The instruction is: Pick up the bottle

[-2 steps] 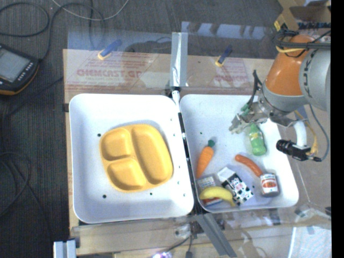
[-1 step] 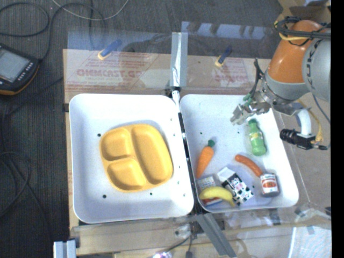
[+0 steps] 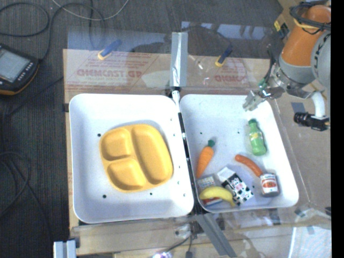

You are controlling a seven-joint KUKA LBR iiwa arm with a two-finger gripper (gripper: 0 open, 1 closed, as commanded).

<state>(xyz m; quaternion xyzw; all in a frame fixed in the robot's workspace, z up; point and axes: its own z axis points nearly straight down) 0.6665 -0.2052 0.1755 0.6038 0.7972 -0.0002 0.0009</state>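
Observation:
The bottle (image 3: 256, 138) is small and green with a green cap. It lies in the right bin (image 3: 226, 120), near that bin's right wall, cap pointing to the far side. My gripper (image 3: 252, 100) hangs over the far right corner of the same bin, a short way beyond the bottle's cap and apart from it. Nothing shows in the gripper. The grey arm with its orange band (image 3: 301, 42) reaches in from the upper right.
The right bin also holds a carrot (image 3: 205, 157), an orange sausage (image 3: 248, 165), a small can (image 3: 269, 184), a banana (image 3: 216, 193) and a black-and-white box (image 3: 236, 186) toward its near side. A yellow divided plate (image 3: 137, 156) lies in the left bin (image 3: 86, 138).

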